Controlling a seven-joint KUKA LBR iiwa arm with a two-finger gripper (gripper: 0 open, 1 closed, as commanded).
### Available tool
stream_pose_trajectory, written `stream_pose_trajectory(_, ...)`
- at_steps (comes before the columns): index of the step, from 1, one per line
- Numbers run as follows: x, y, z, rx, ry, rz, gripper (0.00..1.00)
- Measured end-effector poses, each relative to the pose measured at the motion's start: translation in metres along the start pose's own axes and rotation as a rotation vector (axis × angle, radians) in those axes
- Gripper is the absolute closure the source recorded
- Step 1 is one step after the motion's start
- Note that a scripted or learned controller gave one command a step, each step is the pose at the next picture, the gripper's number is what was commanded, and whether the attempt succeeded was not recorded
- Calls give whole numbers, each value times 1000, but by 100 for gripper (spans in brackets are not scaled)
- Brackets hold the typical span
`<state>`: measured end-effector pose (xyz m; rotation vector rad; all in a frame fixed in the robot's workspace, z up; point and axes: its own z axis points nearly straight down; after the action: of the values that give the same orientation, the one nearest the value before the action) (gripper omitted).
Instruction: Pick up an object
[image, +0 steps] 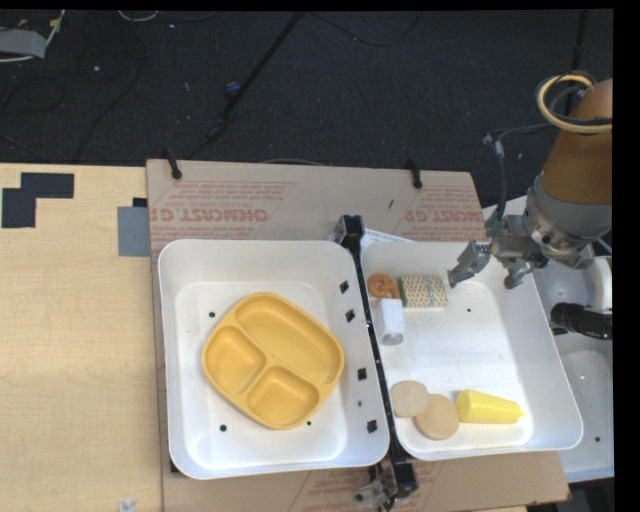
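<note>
My pincer hangs open and holds nothing, over the right bin's far edge. The yellow block lies near its front edge.

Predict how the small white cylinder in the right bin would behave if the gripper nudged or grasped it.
The white cylinder looks rounded and smooth, so a sideways nudge may roll it or slide it across the right bin. It seems small and probably light. Its curved surface could slip between the fingers of the gripper.
</note>
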<state>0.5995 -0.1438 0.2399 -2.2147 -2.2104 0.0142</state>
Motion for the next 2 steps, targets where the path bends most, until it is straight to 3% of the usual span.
stream_pose_trajectory(1, 0, 2, -7, -12, -2, -2, 0)
stream_pose_trajectory(2, -2, 11, 41, -8, -2, -2, 0)
